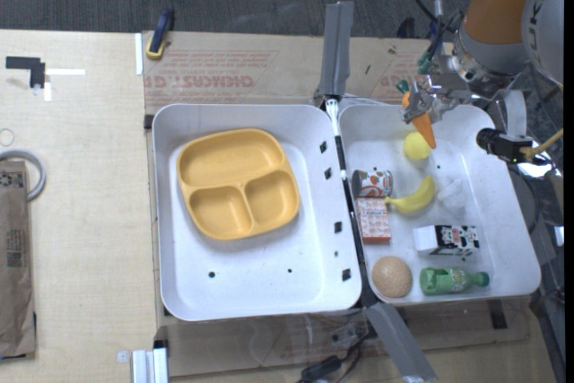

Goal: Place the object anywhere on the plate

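A yellow plate [238, 184] with three compartments lies in the left bin [269, 282], toward its back left. Over the back of the right bin [516, 220], my gripper [423, 100] is shut on an orange toy carrot [423, 128]. The carrot hangs point down from the fingers, its green top by the fingertips. Its tip sits just above a yellow lemon [415, 147]. The plate is well to the left of the gripper, across the divider between the bins.
The right bin also holds a banana [414, 196], a small can [372, 182], a red box [374, 221], a white carton [446, 239], a brown ball [392, 276] and a green bottle [453, 280]. A grey post [336, 49] rises behind the divider.
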`<state>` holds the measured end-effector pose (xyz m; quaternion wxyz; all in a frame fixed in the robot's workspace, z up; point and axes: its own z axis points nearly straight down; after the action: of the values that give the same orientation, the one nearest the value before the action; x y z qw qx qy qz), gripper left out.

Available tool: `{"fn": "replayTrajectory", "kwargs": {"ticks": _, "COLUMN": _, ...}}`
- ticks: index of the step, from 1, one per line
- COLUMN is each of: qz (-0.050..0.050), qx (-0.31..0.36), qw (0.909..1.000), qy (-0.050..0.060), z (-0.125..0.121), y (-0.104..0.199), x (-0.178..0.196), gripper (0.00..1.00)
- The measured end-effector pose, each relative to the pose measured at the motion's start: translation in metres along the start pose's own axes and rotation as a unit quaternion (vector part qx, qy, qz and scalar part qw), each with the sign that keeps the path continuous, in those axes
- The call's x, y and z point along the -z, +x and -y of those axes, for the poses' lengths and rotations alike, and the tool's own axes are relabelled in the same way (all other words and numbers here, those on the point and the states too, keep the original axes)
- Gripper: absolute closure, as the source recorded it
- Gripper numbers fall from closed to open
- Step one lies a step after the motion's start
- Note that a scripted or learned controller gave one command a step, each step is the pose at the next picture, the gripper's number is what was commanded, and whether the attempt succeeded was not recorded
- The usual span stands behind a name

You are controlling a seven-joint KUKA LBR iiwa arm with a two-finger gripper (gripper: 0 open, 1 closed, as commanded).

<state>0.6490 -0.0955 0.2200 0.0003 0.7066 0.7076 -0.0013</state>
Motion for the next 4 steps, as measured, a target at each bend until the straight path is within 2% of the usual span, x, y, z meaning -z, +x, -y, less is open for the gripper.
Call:
{"fn": "replayTrajectory", "kwargs": {"ticks": 1, "qz": -0.001, "qx": -0.039, "qw": 0.9992, "qy": 0.001, "z": 0.04, "y": 0.089, "x": 0.028, "gripper": 1.0}}
{"fn": "replayTrajectory", "kwargs": {"ticks": 2, "qz": 0.0, "qx": 0.03, "qw": 0.9996, "qy": 0.0, "z": -0.01, "y": 0.119, "x": 0.029, "gripper": 1.0}}
{"fn": "replayTrajectory", "kwargs": {"ticks": 3, "qz": 0.0, "qx": 0.175, "qw": 0.9846, "qy": 0.001, "z": 0.043, "y": 0.19, "x": -0.029, "gripper": 1.0}}
{"fn": "replayTrajectory", "kwargs": {"ticks": 4, "qz": -0.001, "qx": 0.264, "qw": 0.9645, "qy": 0.001, "z": 0.13, "y": 0.229, "x": -0.057, "gripper": 1.0}}
